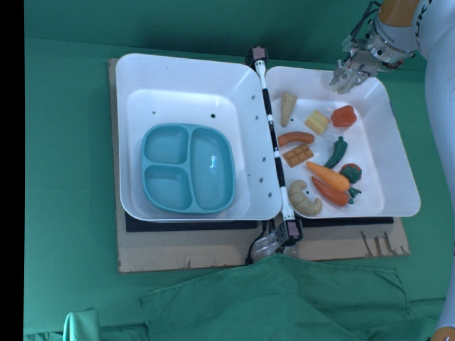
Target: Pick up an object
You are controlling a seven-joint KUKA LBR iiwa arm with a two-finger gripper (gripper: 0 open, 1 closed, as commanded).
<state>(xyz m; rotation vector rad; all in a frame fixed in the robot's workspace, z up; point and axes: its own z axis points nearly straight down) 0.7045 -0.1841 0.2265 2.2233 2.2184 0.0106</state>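
With the gripper (348, 79) high over the right bin's (398, 190) far rim, jaws' spread untellable, a descent could strike plastic beside the red pepper (343, 116).

Toy food seen scattered in right bin, all lying flat, none lifted: cone (287, 108), yellow block (317, 122), red pepper (343, 116), sausage (296, 138), waffle (298, 155), green chili (337, 152), carrot (328, 176), red chili (330, 192), strawberry (350, 172), croissant (304, 198) nr front edge.
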